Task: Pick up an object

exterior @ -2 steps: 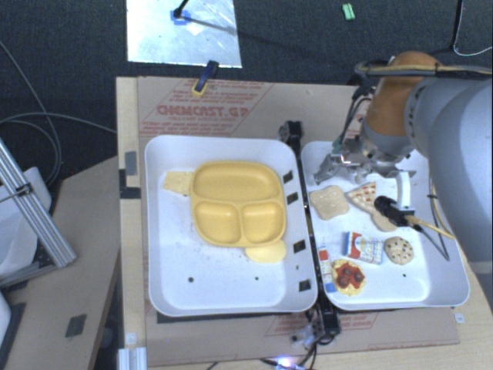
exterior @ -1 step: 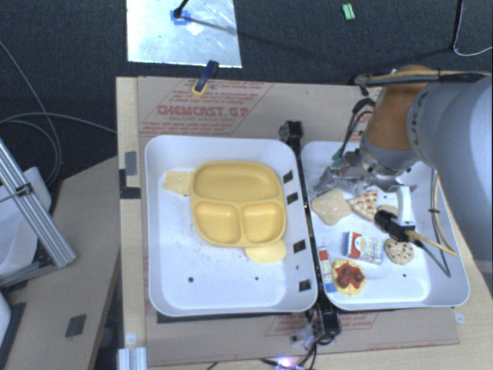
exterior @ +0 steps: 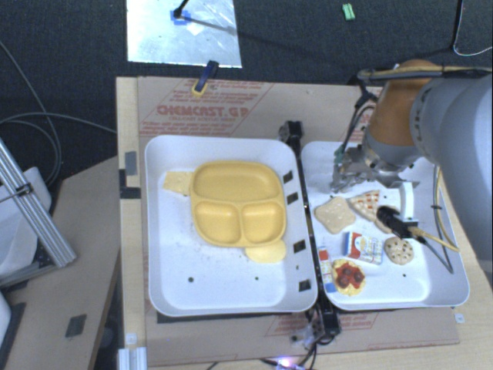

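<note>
Grey, with an orange band, the arm (exterior: 431,122) is being reached in from the right of the frame. The gripper (exterior: 344,177) is being held over the upper left part of the right bin (exterior: 447,284). Whether it is open or closed cannot be told from this slanted view. Nothing is being seen held in it.

The toast (exterior: 335,214) is being judged the likeliest object. It is lying flat on the bin floor just below the gripper in the frame, near it but apart, and close to the bin's left wall. It is nearly square and is set cornerwise, so no clear long axis is being offered. A grasp would probably be made across two opposite edges.

The pizza slice (exterior: 366,204) is lying just right of the toast, its tip pointing left. It is almost as near to the gripper, toward the lower right. A short drop toward the lower edge of the frame is being judged enough for either one.

The packet (exterior: 362,247) and cookie (exterior: 398,250) are lying farther down. The yellow tray (exterior: 237,210) is lying in the left bin (exterior: 166,284), well apart from the gripper.
</note>
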Tool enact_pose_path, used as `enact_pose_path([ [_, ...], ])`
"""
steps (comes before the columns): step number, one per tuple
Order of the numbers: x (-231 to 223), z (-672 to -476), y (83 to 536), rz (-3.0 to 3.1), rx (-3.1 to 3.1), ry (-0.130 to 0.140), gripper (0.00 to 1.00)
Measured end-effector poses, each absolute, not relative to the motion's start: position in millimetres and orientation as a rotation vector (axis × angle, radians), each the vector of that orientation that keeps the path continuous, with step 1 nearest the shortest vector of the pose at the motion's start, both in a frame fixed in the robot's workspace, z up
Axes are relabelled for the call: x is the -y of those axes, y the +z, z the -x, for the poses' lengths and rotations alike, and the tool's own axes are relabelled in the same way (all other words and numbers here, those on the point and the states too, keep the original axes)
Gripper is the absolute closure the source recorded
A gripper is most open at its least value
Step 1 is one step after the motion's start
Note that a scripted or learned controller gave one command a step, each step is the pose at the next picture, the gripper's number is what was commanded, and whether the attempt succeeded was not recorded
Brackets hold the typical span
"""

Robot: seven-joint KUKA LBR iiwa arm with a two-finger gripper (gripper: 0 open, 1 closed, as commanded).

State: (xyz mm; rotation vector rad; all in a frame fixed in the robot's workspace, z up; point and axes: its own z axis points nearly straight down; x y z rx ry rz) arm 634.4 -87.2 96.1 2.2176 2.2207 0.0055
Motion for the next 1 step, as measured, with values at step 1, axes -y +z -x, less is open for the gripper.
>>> enact_pose_path([
  [1, 87.1, -634.2, 95.6, -2.217, -2.221, 0.004, 0.0],
])
